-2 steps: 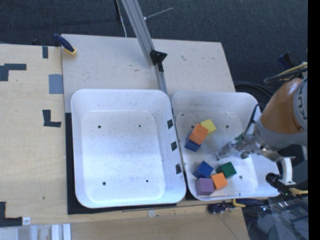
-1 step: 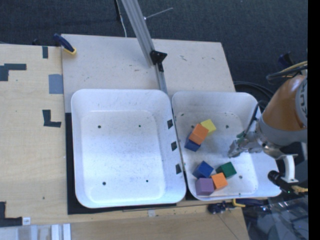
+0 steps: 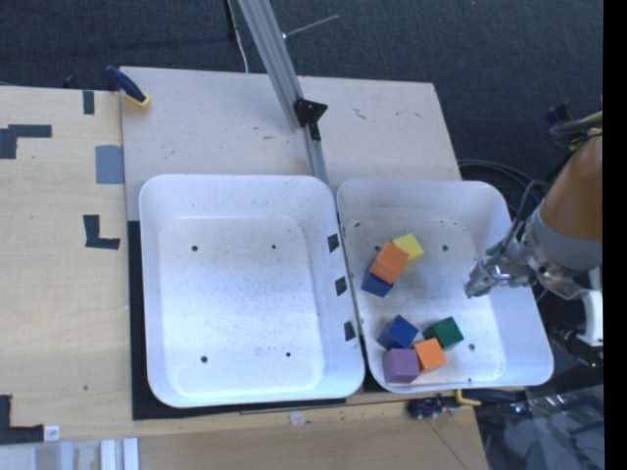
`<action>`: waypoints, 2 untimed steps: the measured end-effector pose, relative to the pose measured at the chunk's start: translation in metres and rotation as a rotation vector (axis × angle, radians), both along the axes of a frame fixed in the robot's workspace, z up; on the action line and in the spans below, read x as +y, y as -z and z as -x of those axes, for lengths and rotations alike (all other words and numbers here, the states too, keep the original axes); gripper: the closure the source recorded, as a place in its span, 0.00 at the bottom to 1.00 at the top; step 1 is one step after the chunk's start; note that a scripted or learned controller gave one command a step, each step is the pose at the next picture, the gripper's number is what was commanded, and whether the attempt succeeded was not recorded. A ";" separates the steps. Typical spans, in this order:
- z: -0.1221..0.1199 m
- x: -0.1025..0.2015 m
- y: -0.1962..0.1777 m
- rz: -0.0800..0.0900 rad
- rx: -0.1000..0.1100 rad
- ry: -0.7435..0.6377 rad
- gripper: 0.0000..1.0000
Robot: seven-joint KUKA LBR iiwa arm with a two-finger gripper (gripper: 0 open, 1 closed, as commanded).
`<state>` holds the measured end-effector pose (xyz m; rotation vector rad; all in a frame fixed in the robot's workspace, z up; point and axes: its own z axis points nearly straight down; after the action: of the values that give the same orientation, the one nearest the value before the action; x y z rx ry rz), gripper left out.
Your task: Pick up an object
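Observation:
The right bin (image 3: 460,199) holds several small blocks. Near its middle an orange block (image 3: 391,260) lies against a yellow one (image 3: 409,247), with a dark blue block (image 3: 376,284) just below them. Toward the front sit a blue block (image 3: 399,331), a green block (image 3: 447,332), a smaller orange block (image 3: 429,353) and a purple block (image 3: 400,365). My gripper (image 3: 482,280) hangs over the bin's right side, apart from every block, with nothing seen between its fingers.
The left bin (image 3: 157,262) stands beside the right one. A slanted metal rail (image 3: 269,42) runs from the top down to the gap between the bins. Cables and dark gear lie off the bench's right edge.

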<state>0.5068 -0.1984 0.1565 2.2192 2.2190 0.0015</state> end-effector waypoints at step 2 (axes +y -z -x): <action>-0.005 -0.010 -0.071 -0.001 0.002 -0.001 1.00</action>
<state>0.5117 -0.2082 0.2276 2.2193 2.2222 0.0009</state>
